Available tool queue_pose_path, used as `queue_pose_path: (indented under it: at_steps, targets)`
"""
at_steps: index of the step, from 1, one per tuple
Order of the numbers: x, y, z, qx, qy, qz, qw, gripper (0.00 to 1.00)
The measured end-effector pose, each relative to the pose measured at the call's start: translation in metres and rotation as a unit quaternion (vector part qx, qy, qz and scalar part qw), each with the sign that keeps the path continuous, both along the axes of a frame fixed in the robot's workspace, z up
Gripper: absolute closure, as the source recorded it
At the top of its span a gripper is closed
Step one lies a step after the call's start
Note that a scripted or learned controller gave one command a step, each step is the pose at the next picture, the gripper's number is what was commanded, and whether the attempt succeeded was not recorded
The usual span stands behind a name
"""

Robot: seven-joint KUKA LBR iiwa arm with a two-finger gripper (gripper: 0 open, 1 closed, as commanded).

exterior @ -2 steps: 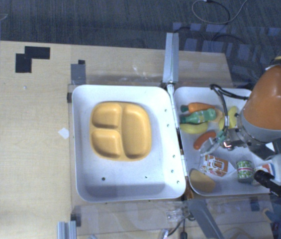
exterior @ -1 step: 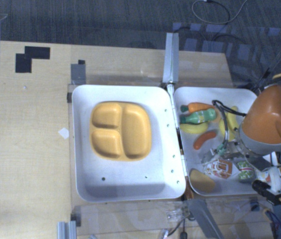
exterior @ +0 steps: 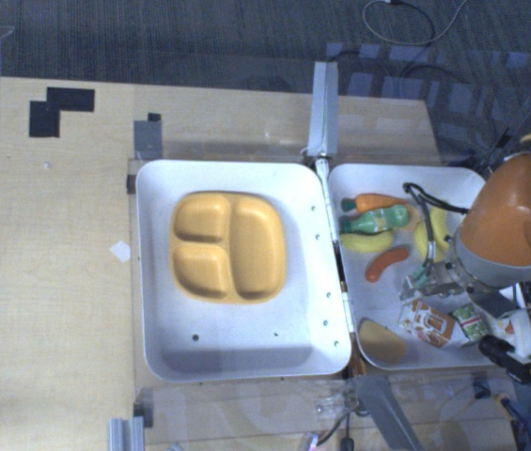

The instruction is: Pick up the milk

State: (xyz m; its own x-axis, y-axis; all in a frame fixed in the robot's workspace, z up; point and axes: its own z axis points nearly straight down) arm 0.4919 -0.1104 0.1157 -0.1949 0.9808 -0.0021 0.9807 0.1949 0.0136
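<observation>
A small white carton with red-brown print, which I take for the milk (exterior: 427, 324), lies on its side near the front of the right bin (exterior: 378, 289). My gripper (exterior: 431, 283) hangs just behind and above this carton, under the grey wrist and the orange band (exterior: 503, 222). Nothing is visibly held in it. The arm hides the bin's right part.
Right bin: an orange carrot (exterior: 376, 201), a green bottle (exterior: 378, 219), a yellow banana (exterior: 367, 243), a red sausage (exterior: 387, 262), a brown round piece (exterior: 382, 341), a green-and-white carton (exterior: 472, 323) and a white pack (exterior: 514, 328). The left bin (exterior: 157, 280) holds a yellow divided tray (exterior: 228, 246).
</observation>
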Motion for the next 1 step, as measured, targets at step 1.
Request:
queue_pose_path:
  at_steps: [1]
  targets:
    - [0.0008, -0.0146, -0.0250, 0.0007, -0.002, -0.044, 0.9990, 1.00]
